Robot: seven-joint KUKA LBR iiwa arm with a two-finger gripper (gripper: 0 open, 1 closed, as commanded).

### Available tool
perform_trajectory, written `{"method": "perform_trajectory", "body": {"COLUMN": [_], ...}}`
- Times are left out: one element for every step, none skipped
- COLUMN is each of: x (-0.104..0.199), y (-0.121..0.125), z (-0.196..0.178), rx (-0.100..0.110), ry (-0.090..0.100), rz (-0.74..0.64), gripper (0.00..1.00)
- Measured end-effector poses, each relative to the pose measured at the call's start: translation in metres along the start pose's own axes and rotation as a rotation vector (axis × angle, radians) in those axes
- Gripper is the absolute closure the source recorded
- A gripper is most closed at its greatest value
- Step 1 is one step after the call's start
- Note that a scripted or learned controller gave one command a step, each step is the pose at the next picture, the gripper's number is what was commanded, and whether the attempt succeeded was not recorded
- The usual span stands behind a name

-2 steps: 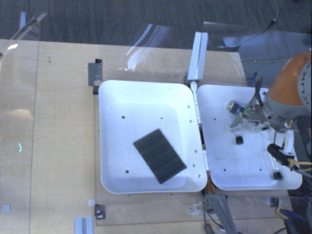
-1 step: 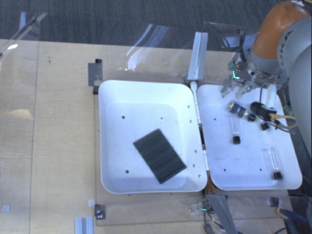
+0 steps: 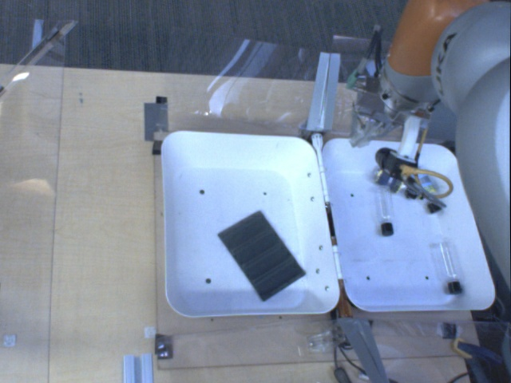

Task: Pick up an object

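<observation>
A dark grey ribbed rectangular pad [image 3: 261,254] lies flat and turned at an angle in the lower middle of the left bin [image 3: 184,214]. My gripper [image 3: 419,258] hangs over the right bin [image 3: 359,278], well to the right of the pad and across the divider between the bins. Its two pale fingers end in black tips, one fingertip [image 3: 386,229] near the bin's middle and the other fingertip [image 3: 453,287] near the lower right corner. They stand far apart, open, with only white bin floor between them.
The grey arm with its orange band [image 3: 419,30] comes in from the upper right and covers the right bin's far corner. A metal post [image 3: 322,94] stands behind the gap between the bins. Wooden bench [image 3: 80,214] surrounds them.
</observation>
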State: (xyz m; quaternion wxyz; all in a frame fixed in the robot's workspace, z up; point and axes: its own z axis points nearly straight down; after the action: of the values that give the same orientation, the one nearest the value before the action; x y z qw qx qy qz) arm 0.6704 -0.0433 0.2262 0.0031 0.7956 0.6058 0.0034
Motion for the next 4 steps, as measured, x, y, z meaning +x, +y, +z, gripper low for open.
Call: {"method": "perform_trajectory", "body": {"x": [-0.058, -0.079, -0.076, -0.075], "y": [0.016, 0.021, 0.023, 0.025], "z": [-0.03, 0.022, 0.009, -0.003], "rx": [-0.001, 0.004, -0.006, -0.015], "ry": [-0.001, 0.0, -0.002, -0.003], "rz": [-0.351, -0.389, -0.396, -0.402], "gripper": [1.0, 1.0, 1.0, 1.0]}}
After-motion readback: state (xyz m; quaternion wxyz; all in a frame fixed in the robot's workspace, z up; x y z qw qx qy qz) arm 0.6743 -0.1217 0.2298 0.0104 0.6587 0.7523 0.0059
